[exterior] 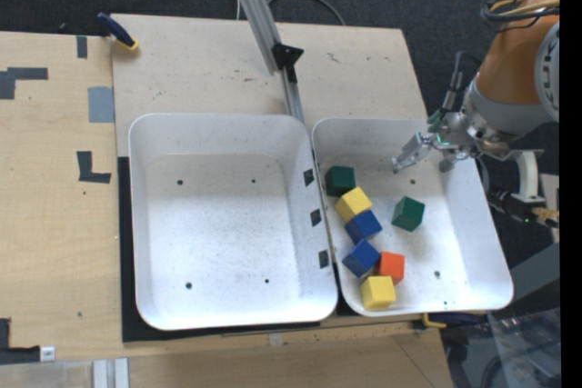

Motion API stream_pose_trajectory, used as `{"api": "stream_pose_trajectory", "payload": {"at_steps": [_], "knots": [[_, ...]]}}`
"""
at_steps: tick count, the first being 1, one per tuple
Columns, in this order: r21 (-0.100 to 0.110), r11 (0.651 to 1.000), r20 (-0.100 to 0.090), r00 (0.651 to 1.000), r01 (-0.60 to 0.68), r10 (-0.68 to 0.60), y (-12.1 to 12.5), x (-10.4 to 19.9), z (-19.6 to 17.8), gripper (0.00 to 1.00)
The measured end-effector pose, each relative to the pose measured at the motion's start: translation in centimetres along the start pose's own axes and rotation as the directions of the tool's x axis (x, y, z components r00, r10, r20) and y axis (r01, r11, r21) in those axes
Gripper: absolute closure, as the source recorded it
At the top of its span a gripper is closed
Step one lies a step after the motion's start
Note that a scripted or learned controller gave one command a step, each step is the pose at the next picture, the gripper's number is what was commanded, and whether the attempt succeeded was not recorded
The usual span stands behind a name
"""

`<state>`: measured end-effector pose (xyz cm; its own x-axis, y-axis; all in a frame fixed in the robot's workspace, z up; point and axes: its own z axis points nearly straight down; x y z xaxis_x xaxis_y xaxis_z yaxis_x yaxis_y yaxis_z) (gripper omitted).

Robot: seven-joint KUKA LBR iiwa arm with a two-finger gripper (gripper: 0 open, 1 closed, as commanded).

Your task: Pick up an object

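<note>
My claw (pixel 420 152) hung over the upper right part of the right bin (pixel 473 223), near its far wall, with my grey wrist and orange band reaching in from the right. From that slanted view I could not tell how the claw was set, and I saw no block in it.

All the blocks lay in the right bin. A dark green cube (pixel 340 180) sat near the wall shared with the other bin. Just below it, touching or nearly so, was a yellow cube (pixel 354 202), and against that a blue cube (pixel 365 224). A second blue cube (pixel 361 256) lay lower still, with an orange cube (pixel 392 265) just beside it on the right. A second yellow cube (pixel 378 292) rested at the near end of the row, close to the bin's front rim. Another green cube (pixel 408 213) stood apart from the chain, towards the middle of the bin, below my claw and the nearest block to it.

The left bin (pixel 150 223) showed its white floor with a few dark dots and a grey smudging of specks.
</note>
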<state>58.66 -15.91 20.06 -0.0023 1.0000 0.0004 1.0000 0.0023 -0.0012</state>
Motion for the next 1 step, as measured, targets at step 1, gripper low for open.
{"api": "stream_pose_trajectory", "payload": {"at_steps": [1], "knots": [[0.004, 1.0, 0.001, 1.0, -0.001, 0.001, -0.24, -0.43, 4.49, 0.0]]}}
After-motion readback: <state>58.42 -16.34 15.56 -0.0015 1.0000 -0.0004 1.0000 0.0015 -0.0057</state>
